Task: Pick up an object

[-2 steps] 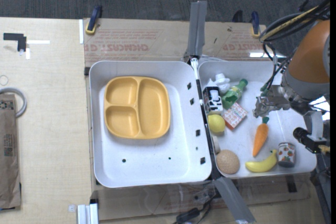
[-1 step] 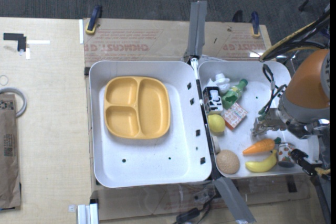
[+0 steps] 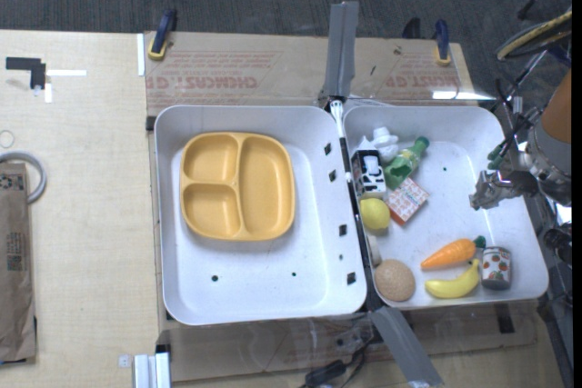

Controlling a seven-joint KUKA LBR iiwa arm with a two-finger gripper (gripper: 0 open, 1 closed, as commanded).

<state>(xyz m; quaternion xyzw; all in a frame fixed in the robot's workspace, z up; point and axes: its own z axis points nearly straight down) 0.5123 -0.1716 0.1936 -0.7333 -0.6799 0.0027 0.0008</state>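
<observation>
Single arm, entering from the right. Gripper [image 3: 488, 192] hangs over the right-hand part of the right bin [image 3: 455, 127], close to the bin's right wall. Nothing is visible between the fingertips; whether the jaws are parted or closed cannot be told at this resolution.

Candidate objects, all in the right bin and all to the left of or nearer than the gripper:
- carrot [image 3: 447, 254]: on the floor, diagonally near-left of the gripper. Long axis runs roughly left-right, tilted slightly, green top toward the right.
- banana [image 3: 454, 283]: just nearer than the carrot, touching or almost touching it, curved, long axis also left-right.
- small patterned can [image 3: 496, 268]: just right of the banana's tip, almost straight toward the near side from the gripper.
- green bottle [image 3: 406, 161], red-and-white packet [image 3: 407, 200], lemon [image 3: 375, 213], a black-and-white carton [image 3: 367, 173] and a brown round item [image 3: 395, 280]: crowded along the bin's left side, well apart from the gripper.

The left bin [image 3: 173, 223] holds a yellow divided plate [image 3: 238, 186], far across from the gripper.

Judgement: the near-right cluster (can, carrot, banana) is the closest target. The deciding relation is that it lies toward the near edge from the gripper, slightly left. For carrot or banana, the fingers should close across the left-right long axis. Their closeness risks a double contact.
</observation>
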